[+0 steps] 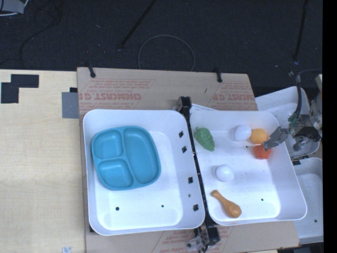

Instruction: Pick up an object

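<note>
Two shallow white plastic bins sit side by side in the lower middle of the frame: the left bin (100, 204) carries a light blue three-compartment plastic plate (126, 157), and the right bin (274, 204) carries the small loose pieces I can choose from. My gripper (279, 137) sits at that bin's upper right rim, at the right of the frame. Whether my fingers are apart or together I cannot tell; they are too small and dark against the rim.

By size, the candidates in the right bin run so. A tan club-shaped toy like a drumstick (227, 204) lies at the lower middle of the bin, its long axis slanting from upper left to lower right, narrow end up-left and fat end down-right. A green bumpy toy vegetable (204, 139) lies at the upper left, its long axis also leaning upper left to lower right. Then two white egg-like balls, one at the upper middle (242, 133) and one in the middle (225, 172), with no axis worth naming. Smallest are an orange round piece (258, 136) and a red piece (261, 152) just below it, both right beside my gripper.

I judge the red or orange piece the natural target. To do it well, I would centre over one piece only, keep clear of the bin wall, and close across its narrow width so the neighbour is not nudged.
</note>
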Controlling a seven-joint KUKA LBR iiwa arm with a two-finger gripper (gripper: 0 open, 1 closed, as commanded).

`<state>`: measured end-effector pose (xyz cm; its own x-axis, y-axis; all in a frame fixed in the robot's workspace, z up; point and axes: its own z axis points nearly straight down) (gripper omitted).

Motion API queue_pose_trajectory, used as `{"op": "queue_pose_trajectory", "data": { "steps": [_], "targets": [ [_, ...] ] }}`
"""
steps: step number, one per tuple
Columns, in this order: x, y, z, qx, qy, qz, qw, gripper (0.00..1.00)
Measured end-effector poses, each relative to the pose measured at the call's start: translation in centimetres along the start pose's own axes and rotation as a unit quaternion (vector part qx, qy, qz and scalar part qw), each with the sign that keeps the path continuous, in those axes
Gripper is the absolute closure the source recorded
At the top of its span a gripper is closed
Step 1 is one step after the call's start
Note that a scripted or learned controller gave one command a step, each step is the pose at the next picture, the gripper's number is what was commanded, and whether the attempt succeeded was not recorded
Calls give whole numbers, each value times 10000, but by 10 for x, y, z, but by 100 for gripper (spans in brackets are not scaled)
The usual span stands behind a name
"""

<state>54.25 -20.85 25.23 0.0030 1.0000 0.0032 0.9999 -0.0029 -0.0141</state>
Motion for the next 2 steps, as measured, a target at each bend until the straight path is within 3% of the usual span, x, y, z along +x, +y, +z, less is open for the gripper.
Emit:
{"op": "queue_pose_trajectory", "data": {
  "steps": [1,2],
  "targets": [
    [0,2,-7,-63,-16,-14,10000,0],
    [2,9,56,-29,-2,-16,10000,0]
  ]
}}
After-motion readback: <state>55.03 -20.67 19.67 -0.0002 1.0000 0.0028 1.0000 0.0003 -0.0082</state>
